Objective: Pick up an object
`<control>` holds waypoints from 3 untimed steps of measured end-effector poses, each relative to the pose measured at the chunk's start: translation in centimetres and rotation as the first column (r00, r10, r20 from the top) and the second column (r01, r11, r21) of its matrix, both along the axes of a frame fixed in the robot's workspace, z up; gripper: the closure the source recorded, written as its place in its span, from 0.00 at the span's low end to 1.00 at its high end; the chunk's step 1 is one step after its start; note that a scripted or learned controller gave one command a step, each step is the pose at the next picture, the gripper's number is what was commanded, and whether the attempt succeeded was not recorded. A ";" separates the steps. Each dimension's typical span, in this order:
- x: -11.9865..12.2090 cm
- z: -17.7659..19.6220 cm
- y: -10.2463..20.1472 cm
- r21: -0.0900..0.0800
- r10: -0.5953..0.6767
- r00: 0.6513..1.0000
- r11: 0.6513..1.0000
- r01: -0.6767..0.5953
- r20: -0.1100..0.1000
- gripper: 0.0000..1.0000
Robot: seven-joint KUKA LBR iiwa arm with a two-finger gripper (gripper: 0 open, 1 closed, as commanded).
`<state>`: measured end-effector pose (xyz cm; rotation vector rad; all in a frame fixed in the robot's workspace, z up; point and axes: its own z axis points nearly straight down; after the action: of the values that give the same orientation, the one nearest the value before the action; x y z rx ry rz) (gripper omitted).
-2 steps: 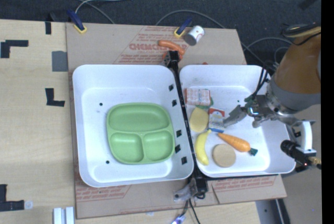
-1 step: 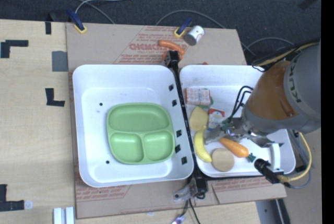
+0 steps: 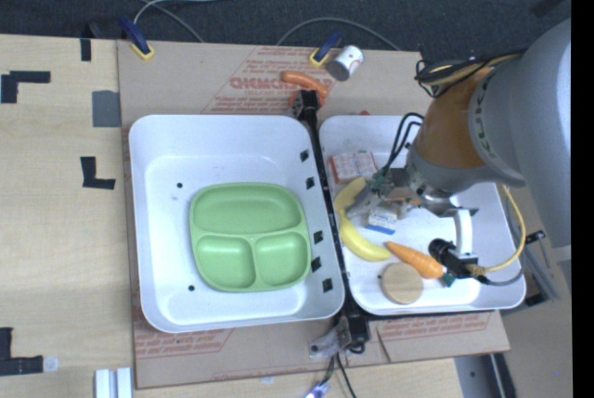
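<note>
We see the gripper [image 3: 385, 194] low in the right bin [image 3: 492, 299], over a small packet [image 3: 380, 222]; its grip we cannot tell; banana [image 3: 357, 241] just beside, carrot [image 3: 415, 259] and wooden disc [image 3: 403, 284] near; green tray [image 3: 249, 235] in the left bin [image 3: 158, 164].

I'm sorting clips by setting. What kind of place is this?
Probably a robotics lab bench: two white bins clamped on a board, a grey arm over toy food like a banana, loose cables on dark carpet.
</note>
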<state>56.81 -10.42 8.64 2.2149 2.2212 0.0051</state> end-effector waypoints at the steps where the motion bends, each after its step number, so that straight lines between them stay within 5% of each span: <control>1: 6.3 0.0 0.1 0.000 -0.001 1.000 1.000 0.001 -0.001 0.00; 2: -0.3 0.0 0.4 0.000 -0.003 1.000 1.000 0.003 -0.005 0.00; 3: 6.3 0.0 -0.3 -0.001 -0.001 1.000 1.000 0.001 -0.001 0.00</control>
<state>63.12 -10.74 8.60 2.2167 2.2202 0.0031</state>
